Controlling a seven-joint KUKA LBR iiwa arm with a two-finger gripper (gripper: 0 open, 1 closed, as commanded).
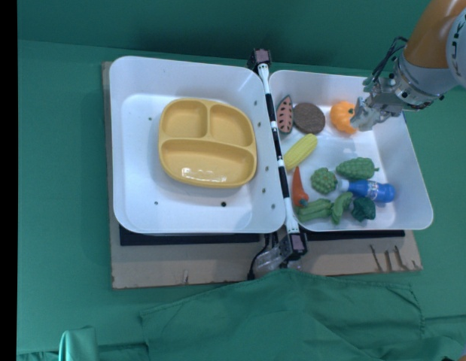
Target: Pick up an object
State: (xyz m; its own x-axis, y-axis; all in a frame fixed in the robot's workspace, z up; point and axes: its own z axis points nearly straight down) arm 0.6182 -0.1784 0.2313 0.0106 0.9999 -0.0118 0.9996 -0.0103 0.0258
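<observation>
Green-draped bench, two white bins on cardboard; fingers beside orange pumpkin, grip state unclear.

L bin holds a divided tray. R bin holds toy foods: watermelon slice far L, patty beside it, pumpkin to its R w/ gripper right next to it. Corn lies nearer, carrot nearer again.

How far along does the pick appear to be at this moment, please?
Done: the gripper has reached the right bin and sits right beside the orange pumpkin toy. In hand: nothing visibly. Left: gripping a toy and lifting it; the corn, brown disc and others lie in the bin.
</observation>
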